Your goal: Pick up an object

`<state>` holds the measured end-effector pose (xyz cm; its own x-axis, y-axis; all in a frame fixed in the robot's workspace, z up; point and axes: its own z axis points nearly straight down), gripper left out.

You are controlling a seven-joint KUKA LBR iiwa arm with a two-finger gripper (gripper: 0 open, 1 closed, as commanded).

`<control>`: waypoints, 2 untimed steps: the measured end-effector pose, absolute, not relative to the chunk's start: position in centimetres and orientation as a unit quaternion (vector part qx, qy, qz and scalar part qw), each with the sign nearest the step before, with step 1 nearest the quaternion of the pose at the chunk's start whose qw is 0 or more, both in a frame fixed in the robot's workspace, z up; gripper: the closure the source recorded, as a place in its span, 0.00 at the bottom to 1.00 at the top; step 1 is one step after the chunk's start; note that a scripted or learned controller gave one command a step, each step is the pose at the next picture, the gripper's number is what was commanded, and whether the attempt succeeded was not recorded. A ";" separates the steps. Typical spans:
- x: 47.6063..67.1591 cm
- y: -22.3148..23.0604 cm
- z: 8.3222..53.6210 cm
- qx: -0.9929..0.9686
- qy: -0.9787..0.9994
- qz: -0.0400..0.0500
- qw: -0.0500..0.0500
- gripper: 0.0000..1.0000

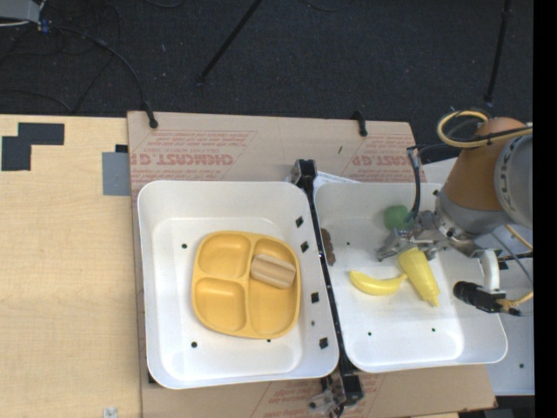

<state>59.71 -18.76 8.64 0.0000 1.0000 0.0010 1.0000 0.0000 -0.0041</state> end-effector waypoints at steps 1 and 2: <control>59.7 -18.8 9.7 -0.708 -0.707 0.001 0.003 1.00; 59.6 -17.9 15.2 -0.706 -0.708 0.000 0.001 1.00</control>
